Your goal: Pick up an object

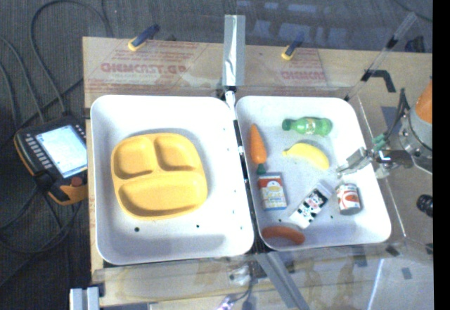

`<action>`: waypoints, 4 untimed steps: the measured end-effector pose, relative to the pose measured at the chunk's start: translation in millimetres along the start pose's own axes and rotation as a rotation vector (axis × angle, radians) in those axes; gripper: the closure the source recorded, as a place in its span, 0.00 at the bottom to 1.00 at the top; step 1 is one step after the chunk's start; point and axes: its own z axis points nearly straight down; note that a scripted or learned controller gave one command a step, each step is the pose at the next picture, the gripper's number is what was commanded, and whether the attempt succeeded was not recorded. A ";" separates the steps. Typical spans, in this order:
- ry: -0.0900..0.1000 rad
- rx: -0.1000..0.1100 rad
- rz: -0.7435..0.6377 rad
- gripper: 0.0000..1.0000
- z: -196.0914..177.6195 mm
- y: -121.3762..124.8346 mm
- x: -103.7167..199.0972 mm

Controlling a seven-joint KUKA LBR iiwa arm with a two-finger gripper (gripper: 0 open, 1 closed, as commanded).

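In the left half of the frame, the left bin (pixel 105 231) holds a yellow divided plate (pixel 160 176), rigid-looking moulded plastic, wide and flat; its raised rim would be the only place a narrow pincer could bite, so I judge it a poor choice.

Right of centre, the right bin (pixel 380 231) carries the likelier things. Along its left wall lies a carrot (pixel 258 143), toy-like, probably light and smooth; take it across the thick middle. Below it stands a small red-and-white box (pixel 272 190), light card or plastic with flat faces that should grip well; its printing is too small to read. At the bottom edge lies a brown sausage (pixel 283 234), rounded and likely to roll.

Further right, a green bottle (pixel 306 125) lies on its side near the top, slick and apt to slip; beneath it a banana (pixel 308 154), curved, best taken mid-length. A black-and-white patterned carton (pixel 311 207) lies tilted lower down, with no legible lettering. Beside it a small red can (pixel 348 197) looks stiff and round; its label is unreadable.

The pincer (pixel 351 163) hangs at the right side of this bin, just above the can and right of the banana. Its thin metal tips blur together, so I cannot tell how far apart they are; nothing shows between them.

On the tabletop's cardboard backing at the top, reversed red print is too faint to make out.
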 end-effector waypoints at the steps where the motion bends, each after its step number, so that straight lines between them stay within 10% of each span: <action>1: -0.004 0.001 -0.059 0.00 111.5 90.2 -5.5; 2: 0.000 -0.010 -0.248 0.00 140.5 126.6 -12.5; 3: -0.006 -0.015 -0.250 1.00 132.6 127.3 -13.2; 4: -0.007 -0.001 -0.115 1.00 44.5 178.4 19.7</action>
